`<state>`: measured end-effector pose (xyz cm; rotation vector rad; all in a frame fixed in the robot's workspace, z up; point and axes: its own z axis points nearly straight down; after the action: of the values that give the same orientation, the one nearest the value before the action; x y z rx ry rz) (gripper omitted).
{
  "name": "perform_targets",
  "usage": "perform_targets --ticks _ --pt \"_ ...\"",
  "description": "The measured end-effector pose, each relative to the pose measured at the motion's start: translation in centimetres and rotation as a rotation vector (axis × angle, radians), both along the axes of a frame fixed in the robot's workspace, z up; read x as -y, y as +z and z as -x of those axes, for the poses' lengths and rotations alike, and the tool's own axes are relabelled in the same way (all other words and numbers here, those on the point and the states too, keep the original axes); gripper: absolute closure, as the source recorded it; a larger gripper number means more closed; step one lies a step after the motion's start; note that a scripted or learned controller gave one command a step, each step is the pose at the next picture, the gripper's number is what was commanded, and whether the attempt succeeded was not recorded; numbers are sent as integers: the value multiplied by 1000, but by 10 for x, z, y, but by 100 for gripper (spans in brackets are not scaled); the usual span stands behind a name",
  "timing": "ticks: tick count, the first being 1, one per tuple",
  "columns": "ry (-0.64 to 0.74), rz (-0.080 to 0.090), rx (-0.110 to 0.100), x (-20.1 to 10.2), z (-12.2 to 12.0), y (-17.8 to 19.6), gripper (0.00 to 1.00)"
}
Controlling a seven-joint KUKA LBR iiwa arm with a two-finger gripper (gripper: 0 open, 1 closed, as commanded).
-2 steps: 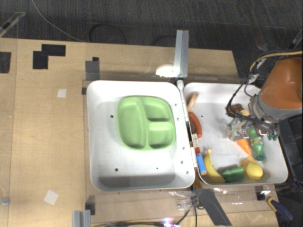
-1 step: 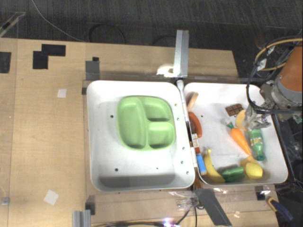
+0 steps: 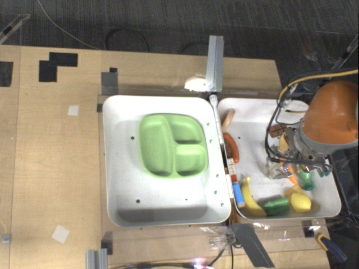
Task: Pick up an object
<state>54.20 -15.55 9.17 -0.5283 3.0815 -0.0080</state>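
Lowered into the right bin (image 3: 252, 116), pincer (image 3: 286, 170) poised over toys; lemon (image 3: 301, 202) just below it. Grip state impossible to tell.

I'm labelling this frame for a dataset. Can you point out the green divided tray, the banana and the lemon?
green divided tray (image 3: 171, 145): camera view, on its central ridge.
banana (image 3: 251, 200): camera view, middle of its curved body.
lemon (image 3: 301, 202): camera view, centre of the fruit.
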Motion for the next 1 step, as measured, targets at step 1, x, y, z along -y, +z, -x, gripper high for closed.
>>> perform_targets --ticks 1 --pt "0 1 0 1 0 -1 0"
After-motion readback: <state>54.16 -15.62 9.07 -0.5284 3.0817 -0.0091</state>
